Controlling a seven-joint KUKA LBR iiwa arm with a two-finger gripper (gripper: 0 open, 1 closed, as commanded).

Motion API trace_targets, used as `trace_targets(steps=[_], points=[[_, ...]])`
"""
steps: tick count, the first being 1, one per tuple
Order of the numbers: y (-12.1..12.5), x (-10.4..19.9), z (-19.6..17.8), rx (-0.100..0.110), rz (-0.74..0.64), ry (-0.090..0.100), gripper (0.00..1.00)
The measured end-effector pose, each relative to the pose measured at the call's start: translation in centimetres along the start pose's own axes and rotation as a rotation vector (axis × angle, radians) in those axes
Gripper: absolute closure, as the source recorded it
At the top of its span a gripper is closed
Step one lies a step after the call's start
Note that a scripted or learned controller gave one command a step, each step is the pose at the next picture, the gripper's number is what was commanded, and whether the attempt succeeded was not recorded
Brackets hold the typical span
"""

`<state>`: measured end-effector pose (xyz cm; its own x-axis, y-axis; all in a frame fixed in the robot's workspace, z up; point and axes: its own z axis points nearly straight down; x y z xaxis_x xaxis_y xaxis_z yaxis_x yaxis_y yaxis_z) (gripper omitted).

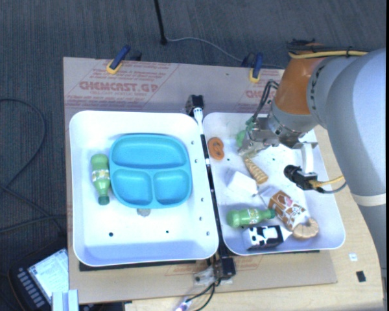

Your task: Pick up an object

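My gripper [249,142] is low over the far part of the right bin [330,235], just above a tan bread stick [255,170]. A small green thing [241,135] lies at its left side. An orange oval piece [215,148] rests near the bin's left wall. A white folded paper [240,182] sits in the middle. Toward the front lie a green bottle [249,217], a black-and-white carton [266,236], a brown patterned packet [286,207] and a tan ring-shaped pastry [306,228]. Nothing is visibly held.
The left bin [84,238] holds a blue sectioned tray [150,170] and a green bottle [100,178] beside it. A black marker-like object [196,105] lies at the far end of the divide between the bins. The grey arm [356,109] covers the right side.
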<state>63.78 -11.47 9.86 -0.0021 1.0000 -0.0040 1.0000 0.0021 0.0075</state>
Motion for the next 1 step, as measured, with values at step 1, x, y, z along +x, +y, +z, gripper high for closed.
trace_targets(steps=[1], points=[[-5.48, 6.62, -8.77, 0.005, -0.001, 0.004, 1.0]])
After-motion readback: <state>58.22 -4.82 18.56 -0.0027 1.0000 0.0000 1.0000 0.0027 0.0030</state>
